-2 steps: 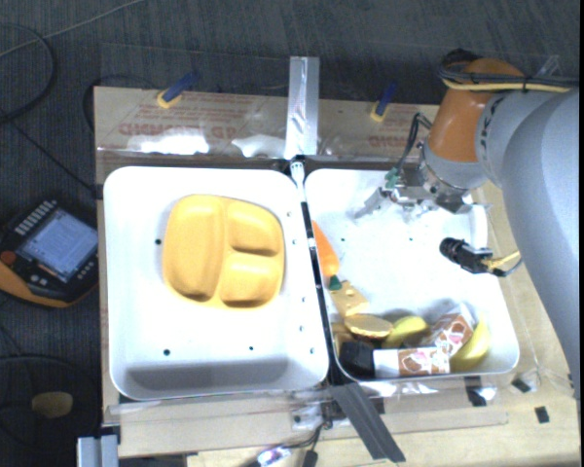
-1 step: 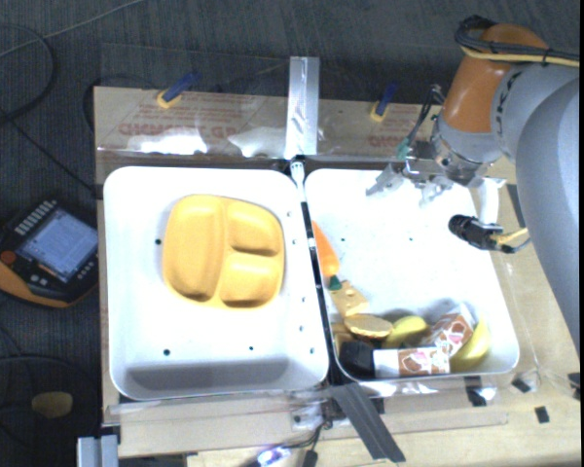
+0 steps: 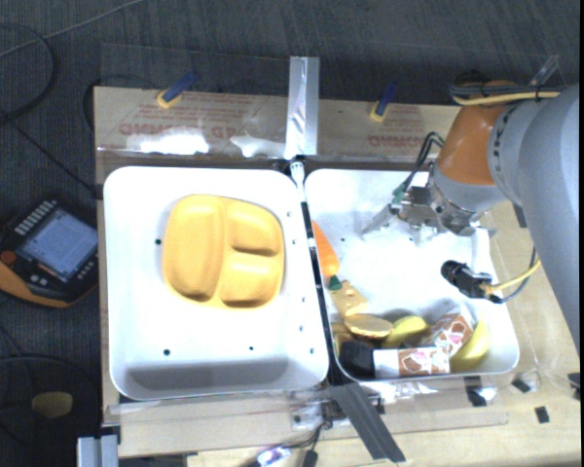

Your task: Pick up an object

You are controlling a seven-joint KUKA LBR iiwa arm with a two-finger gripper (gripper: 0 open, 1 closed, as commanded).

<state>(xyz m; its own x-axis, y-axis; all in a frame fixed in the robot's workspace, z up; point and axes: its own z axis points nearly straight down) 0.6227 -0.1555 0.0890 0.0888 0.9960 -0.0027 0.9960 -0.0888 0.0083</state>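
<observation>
Two white bins sit side by side on the bench. The left bin [image 3: 127, 358] holds one item: a yellow divided tray [image 3: 222, 249], lying flat, roughly central and slightly toward the far side.

The right bin [image 3: 355, 188] holds a cluster of small objects along its left wall and near edge. A carrot [image 3: 324, 251] lies against the left wall. Nearer, a brown round piece [image 3: 368, 326] rests at the top of the pile, with a yellow-green fruit [image 3: 406, 331] just beside it on the right. A dark bottle [image 3: 358, 361] lies against the near wall, touching a red-and-white packet [image 3: 430, 350]. A banana [image 3: 475, 344] sits in the near right corner.

The arm [image 3: 526, 154] reaches in from the right over the far part of the right bin. The gripper [image 3: 409, 212] sits there, well apart from the pile; nothing is seen held, and whether it is spread or closed cannot be told.
</observation>
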